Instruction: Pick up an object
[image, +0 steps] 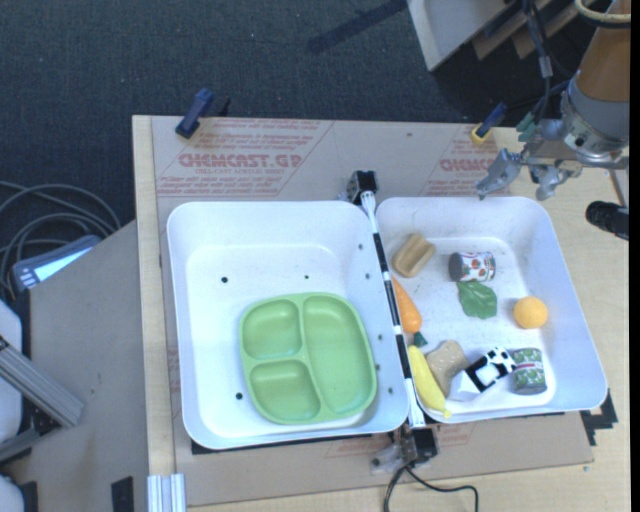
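Two white bins sat side by side on the bench. Left bin (200, 300) held a green divided plate (305, 355). Right bin (560, 250) held the clutter: bread roll (413, 254), carrot (405, 306), banana (427, 380), orange ball (530, 312), green leafy piece (478, 299), small can (472, 266). Gripper (523, 178) hung above the right bin's far rim (upper right corner), fingers apart, holding nothing.
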